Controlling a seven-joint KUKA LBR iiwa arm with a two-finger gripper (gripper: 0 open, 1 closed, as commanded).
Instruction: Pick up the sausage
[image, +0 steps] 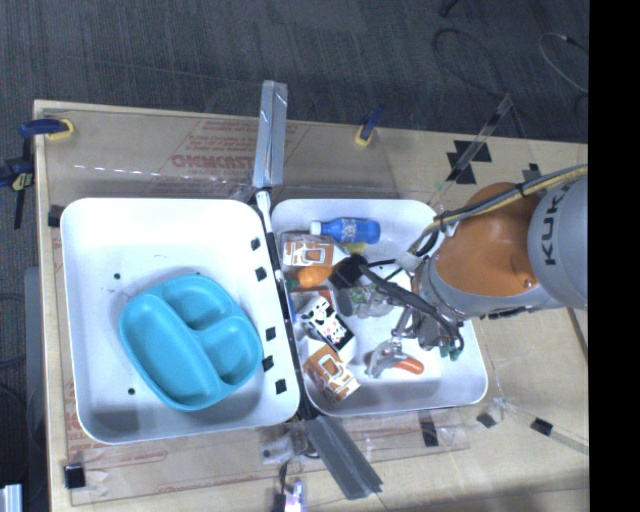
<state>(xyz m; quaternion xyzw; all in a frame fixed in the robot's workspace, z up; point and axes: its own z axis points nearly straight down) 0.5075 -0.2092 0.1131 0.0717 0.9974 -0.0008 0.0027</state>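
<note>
Because the arm comes in from the right, its grey body with the orange band (488, 255) hangs over the right-hand shallow white bin (470, 385), and I read the wrist as tipped down toward that bin's near corner. That is where the small orange-red sausage (408, 367) lies, flat on the bin floor near the front wall — a little apart from the other clutter, which is probably why the program chose this line of approach.

The two-finger gripper (392, 355) sits low, right at the sausage's left end. I can make out pale metal finger parts touching or just over that end, but the wrist and cabling crowd the spot, so I cannot tell whether the fingers are spread, narrowed, or closed on anything. I would not call it a hold from this angle.

Everything else in that bin is packed toward the divider: a white bottle with a blue cap (345, 230) along the back, a brown printed carton (305, 250) beside it, a black-and-white patterned block (322, 322) further forward, and a brown and white packet (332, 372) at the front, just beside the gripper. That packet is the neighbour I would watch — a sloppy close could catch it.

Over in the left-hand white bin (90, 230) a light blue divided plastic tray (190, 340) lies well apart from the work and plays no part in it.
</note>
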